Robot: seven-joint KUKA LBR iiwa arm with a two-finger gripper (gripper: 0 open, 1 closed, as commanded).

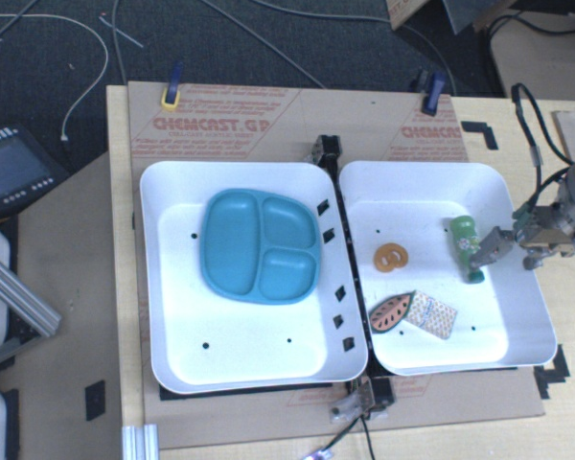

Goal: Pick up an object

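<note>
Camera view. Two shallow white bins sit side by side on a cardboard-covered bench [268,113]. The left bin [172,343] contains a blue divided plate [261,245], which lies flat in the upper middle of the bin and has three compartments.

The right bin [517,338] contains four small items. A green bottle-shaped object [463,241] lies toward the right side of the bin, its long axis running roughly top to bottom in the view. An orange ring [391,257] lies left of it, near the bin's centre and well apart from the green object. Below the ring, an orange leaf-shaped piece with dark markings [391,311] lies near the bin's left wall. A pale patterned packet [431,314] lies just beside the leaf-shaped piece on its right, touching or nearly touching it.

The gripper [489,249] enters from the right edge, above the right side of the right bin. Its dark fingertip lies just beside the lower end of the green object and may be touching it; contact is not clear at this resolution. Finger spacing cannot be determined from this angle, and no item is visibly held between the fingers. The remainder of the wrist assembly [551,226] extends over the bin's right rim.
</note>
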